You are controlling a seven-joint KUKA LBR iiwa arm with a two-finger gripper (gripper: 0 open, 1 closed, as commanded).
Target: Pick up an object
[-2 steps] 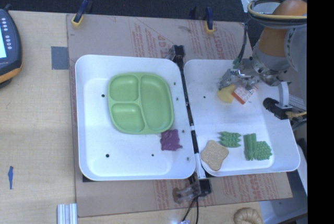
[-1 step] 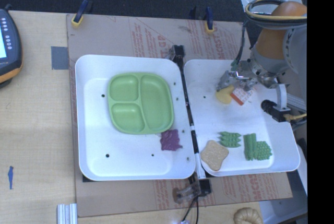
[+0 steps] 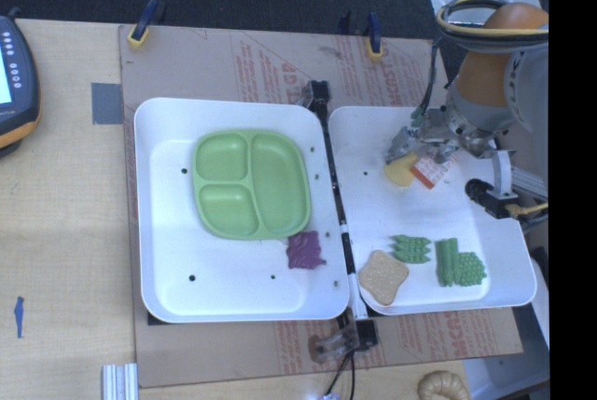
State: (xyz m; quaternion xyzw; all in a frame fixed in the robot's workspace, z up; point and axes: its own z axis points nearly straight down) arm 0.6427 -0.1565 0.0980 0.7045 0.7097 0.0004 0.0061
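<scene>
A wooden bench [image 3: 65,230] carries a cardboard sheet [image 3: 242,62], clamped at its far edge, and on that sheet sit two shallow white bins side by side. A handheld controller [image 3: 14,81] rests at the bench's left edge, well apart from the bins.

The left bin [image 3: 168,286] holds a green divided plate [image 3: 252,184], lying flat near the bin's middle, and a small purple piece [image 3: 304,250] just off the plate's near right corner.

The right bin [image 3: 504,286] holds the likely targets. Taking the plate as landmark, all lie to its right across the divider: a yellow block [image 3: 401,171] and a red-and-white piece [image 3: 431,172] level with the plate, and nearer the camera a tan cracker-shaped piece [image 3: 383,277], a small green leafy piece [image 3: 410,248] and a larger green bunch [image 3: 459,264].

The arm [image 3: 494,53] reaches in over the right bin, and the gripper [image 3: 422,139] hangs directly above the yellow block and the red-and-white piece — close enough that they may be touching. Whether it is spread wide or closed I cannot tell, as the wrist hides it.

By my reading the pick is not yet done — nothing is visibly lifted, every item appears to lie on a bin floor. What remains is to close on one piece, probably the yellow block, and raise it clear.
</scene>
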